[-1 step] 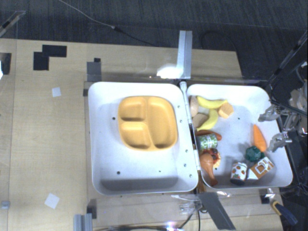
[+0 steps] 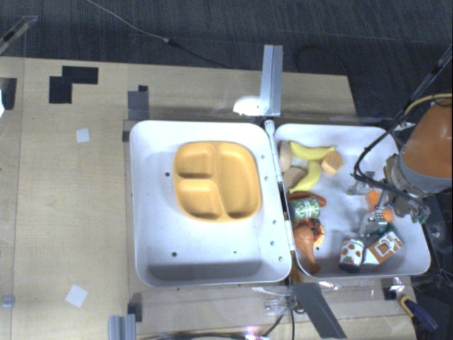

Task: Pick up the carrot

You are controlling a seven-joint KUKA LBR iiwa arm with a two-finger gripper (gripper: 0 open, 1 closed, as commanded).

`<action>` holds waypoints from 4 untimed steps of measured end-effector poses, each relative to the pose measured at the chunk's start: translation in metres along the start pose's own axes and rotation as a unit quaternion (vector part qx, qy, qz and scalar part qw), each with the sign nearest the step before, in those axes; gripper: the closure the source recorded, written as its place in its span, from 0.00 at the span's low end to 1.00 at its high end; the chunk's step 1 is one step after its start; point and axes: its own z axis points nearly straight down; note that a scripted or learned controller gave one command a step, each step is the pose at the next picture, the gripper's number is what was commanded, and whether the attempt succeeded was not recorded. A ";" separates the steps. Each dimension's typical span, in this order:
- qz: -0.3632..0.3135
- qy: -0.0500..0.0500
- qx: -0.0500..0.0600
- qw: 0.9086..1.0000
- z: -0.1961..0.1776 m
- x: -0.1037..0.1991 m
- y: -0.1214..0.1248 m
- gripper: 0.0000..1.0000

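We see the gripper (image 2: 375,214) low at the right bin's (image 2: 333,129) right edge beside the carrot (image 2: 373,197); jaws' state unclear. Crowding toys could spoil our grasp.

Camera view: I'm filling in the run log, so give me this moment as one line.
arm over right bin | tool low among items | carrot beside tool | grasp unconfirmed | yellow tray in left bin
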 end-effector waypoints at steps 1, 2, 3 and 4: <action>-0.004 -0.003 0.000 1.000 -0.012 -0.003 0.002 1.00; -0.131 -0.001 0.000 0.991 -0.002 0.052 -0.004 1.00; -0.012 0.002 0.000 1.000 -0.001 0.028 0.002 1.00; 0.025 0.002 -0.001 1.000 -0.060 0.030 0.025 1.00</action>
